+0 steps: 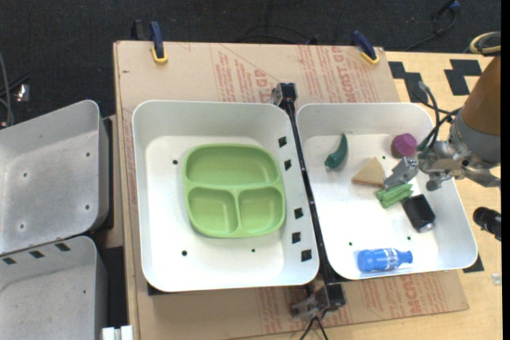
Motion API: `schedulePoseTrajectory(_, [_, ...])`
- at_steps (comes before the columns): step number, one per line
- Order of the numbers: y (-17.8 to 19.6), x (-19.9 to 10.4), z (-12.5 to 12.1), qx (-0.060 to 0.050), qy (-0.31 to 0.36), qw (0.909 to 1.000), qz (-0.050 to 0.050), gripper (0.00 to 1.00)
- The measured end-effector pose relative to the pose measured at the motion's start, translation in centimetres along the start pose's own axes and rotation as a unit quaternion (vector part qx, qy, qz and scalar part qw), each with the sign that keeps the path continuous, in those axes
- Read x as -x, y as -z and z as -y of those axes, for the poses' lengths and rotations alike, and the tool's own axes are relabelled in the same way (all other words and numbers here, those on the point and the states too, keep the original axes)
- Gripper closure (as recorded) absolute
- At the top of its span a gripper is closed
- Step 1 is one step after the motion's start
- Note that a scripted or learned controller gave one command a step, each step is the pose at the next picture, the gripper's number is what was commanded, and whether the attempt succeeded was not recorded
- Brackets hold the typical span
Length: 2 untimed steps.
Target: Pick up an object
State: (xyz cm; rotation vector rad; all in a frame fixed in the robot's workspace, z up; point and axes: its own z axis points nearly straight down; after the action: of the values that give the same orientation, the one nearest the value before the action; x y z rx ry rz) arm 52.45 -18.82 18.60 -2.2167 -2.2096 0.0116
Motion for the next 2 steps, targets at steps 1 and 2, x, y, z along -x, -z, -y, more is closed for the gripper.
schedulePoseTrajectory(1, [0.7, -0.1, -0.3, 0.007, 0.002, 1.0000, 0.002, 0.00])
schedulePoseTrajectory(2, [-3.9, 0.5, -1.0, 0.005, 0.001, 1.0000, 0.001, 0.00])
